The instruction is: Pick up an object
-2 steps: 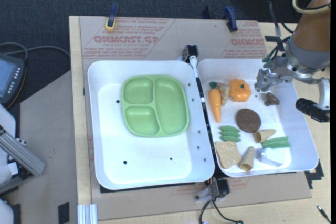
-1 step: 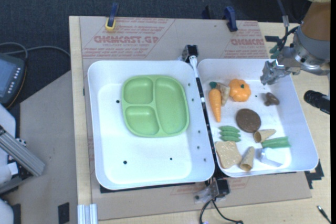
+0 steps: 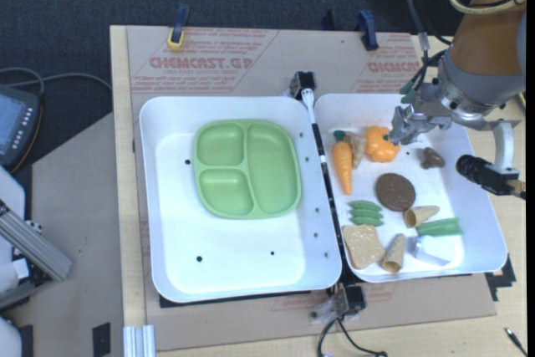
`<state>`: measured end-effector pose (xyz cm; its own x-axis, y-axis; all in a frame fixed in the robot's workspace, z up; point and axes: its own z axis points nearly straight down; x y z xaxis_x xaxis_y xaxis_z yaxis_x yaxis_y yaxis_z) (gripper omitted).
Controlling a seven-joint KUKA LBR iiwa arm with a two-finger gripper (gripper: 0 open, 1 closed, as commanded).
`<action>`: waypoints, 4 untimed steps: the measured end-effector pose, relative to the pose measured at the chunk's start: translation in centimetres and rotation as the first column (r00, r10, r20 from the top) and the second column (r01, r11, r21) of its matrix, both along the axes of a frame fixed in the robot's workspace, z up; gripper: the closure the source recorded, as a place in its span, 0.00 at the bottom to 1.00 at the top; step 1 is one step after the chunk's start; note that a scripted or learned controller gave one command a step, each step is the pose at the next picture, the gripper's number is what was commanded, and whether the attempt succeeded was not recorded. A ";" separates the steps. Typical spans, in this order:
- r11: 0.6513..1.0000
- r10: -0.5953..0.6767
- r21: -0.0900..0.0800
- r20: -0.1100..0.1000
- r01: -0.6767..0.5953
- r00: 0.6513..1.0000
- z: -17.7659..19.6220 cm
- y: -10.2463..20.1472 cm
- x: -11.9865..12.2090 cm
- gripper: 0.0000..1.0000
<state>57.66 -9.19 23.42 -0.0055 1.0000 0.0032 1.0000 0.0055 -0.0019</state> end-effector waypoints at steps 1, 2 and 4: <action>1.000 0.000 0.000 -0.002 0.000 1.000 -1.3 5.0 -0.2 1.00; 1.000 -0.001 0.000 -0.001 0.001 1.000 0.0 8.2 -2.0 1.00; 1.000 -0.007 -0.004 0.004 0.007 1.000 -0.1 7.5 -1.9 1.00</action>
